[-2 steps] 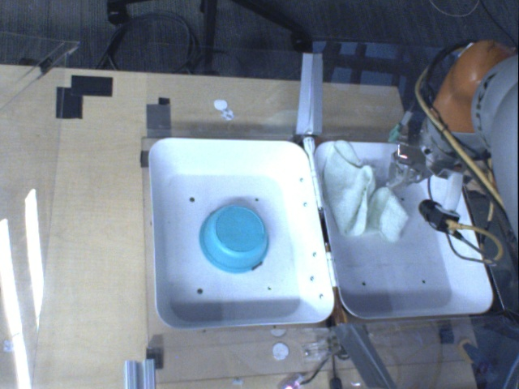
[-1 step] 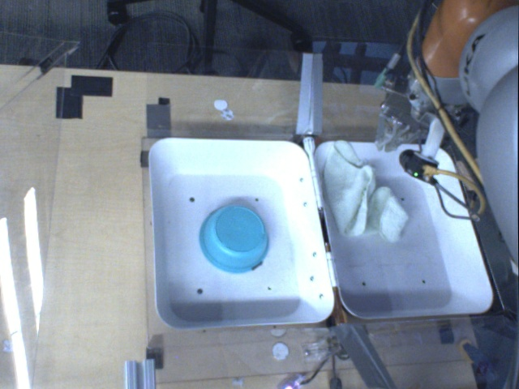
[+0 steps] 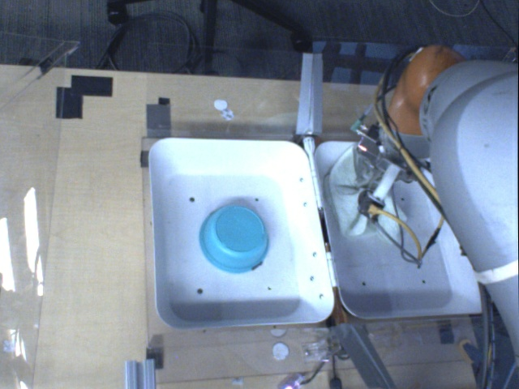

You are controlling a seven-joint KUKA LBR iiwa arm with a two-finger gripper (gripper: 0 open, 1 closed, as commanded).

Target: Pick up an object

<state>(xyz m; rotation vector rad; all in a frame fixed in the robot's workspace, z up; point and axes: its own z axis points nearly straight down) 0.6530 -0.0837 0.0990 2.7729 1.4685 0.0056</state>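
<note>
Broadly, the worktop spreads pale and wooden out to the far left of the gripper, carrying two shallow white bins side by side. Over the right bin looms the grey arm, its bulk covering that bin's right side, with the orange band showing just above the wrist and yellow and black cables looping down beside it. Across the divider from the gripper sits the left bin, the roomier-looking of the two from this slant. Near its middle, well apart from the gripper, rests a blue bowl, which seems to be turned upside down, though the view is too soft to be sure. It touches nothing but the bin floor. Lowest on the arm, the gripper hangs down into the right bin close to its left wall, its pale tip near the bin floor. Whether it is spread or pressed together I cannot tell, as cables and blur hide the detail; nothing can be made out held in it.
</note>
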